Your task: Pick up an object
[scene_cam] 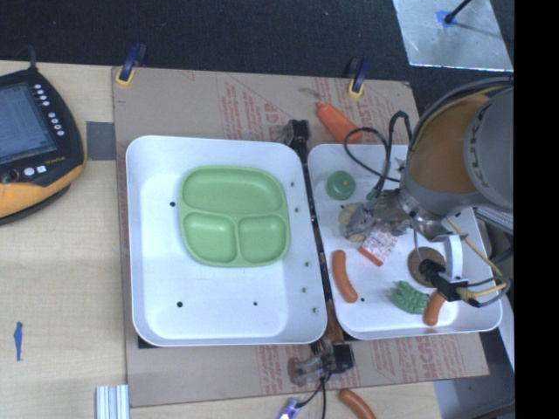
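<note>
The right bin holds several small objects. Among them are a green round piece, an orange sausage, a red and white packet, a green bumpy toy and a small orange piece. My gripper is low in this bin, just above the packet and below the green round piece. It blends into a grey cluttered patch there. The grey and orange arm covers the bin's upper right part.
A green divided plate lies in the left bin. An orange carrot rests on the cardboard beyond the right bin. Another orange piece lies near the front edge. A teach pendant sits at far left.
</note>
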`<action>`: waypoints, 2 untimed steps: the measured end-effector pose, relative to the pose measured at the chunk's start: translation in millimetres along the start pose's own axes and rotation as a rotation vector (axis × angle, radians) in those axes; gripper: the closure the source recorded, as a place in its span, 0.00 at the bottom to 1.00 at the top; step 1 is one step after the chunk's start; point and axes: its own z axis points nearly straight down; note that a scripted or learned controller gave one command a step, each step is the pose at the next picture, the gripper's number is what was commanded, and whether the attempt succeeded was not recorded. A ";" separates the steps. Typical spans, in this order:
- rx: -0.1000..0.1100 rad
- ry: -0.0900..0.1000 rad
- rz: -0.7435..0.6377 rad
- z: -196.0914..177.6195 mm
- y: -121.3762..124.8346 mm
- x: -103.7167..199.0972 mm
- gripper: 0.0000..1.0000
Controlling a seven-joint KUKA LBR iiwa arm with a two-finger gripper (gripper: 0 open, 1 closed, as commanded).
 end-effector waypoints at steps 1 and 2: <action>0.002 -0.003 -0.001 -10.6 -0.2 -2.2 1.00; 0.002 -0.003 -0.002 -10.5 -0.3 -2.1 0.00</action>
